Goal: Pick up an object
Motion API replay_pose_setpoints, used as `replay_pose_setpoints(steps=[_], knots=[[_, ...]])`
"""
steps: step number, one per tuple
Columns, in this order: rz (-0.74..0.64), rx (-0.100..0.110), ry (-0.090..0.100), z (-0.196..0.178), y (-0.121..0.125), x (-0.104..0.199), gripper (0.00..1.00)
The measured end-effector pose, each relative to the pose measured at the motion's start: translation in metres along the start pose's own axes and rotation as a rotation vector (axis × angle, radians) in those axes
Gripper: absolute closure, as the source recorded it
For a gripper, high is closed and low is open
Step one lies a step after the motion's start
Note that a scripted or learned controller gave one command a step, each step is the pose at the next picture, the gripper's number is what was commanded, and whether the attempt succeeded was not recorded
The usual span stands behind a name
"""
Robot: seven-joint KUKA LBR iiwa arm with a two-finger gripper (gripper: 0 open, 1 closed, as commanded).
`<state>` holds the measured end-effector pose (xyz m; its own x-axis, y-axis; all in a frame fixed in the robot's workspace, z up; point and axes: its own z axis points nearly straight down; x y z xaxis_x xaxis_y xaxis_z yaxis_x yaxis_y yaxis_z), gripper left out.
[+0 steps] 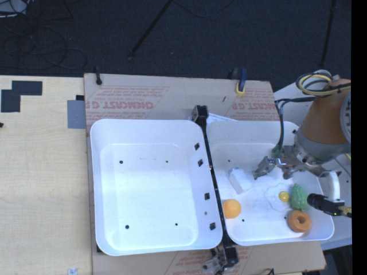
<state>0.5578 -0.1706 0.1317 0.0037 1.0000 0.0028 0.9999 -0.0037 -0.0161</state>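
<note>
Right bin (261, 238) with an orange ball (231, 208) by its left wall, a pale translucent block (239, 180) just above, a small yellow piece (283, 197) beside a green knobbly toy (299, 196), and a brown ring (299, 221) near the front right corner. Gripper (265, 168) low over the bin's middle, just right of the pale block; whether open or closed cannot be told, and nothing visibly held. Left bin (109, 153) alongside, on cardboard (143, 99).
</note>
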Motion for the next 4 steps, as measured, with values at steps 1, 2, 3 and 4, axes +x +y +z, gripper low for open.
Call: replay_pose_setpoints(steps=[1,2,3,4], knots=[[-0.011,-0.015,0.000,0.046,0.065,0.063,0.00],[-0.002,-0.011,-0.003,0.016,0.027,0.037,0.00],[0.000,-0.010,-0.001,0.007,0.027,0.037,1.00],[-0.011,-0.020,-0.001,-0.067,0.049,0.119,1.00]])
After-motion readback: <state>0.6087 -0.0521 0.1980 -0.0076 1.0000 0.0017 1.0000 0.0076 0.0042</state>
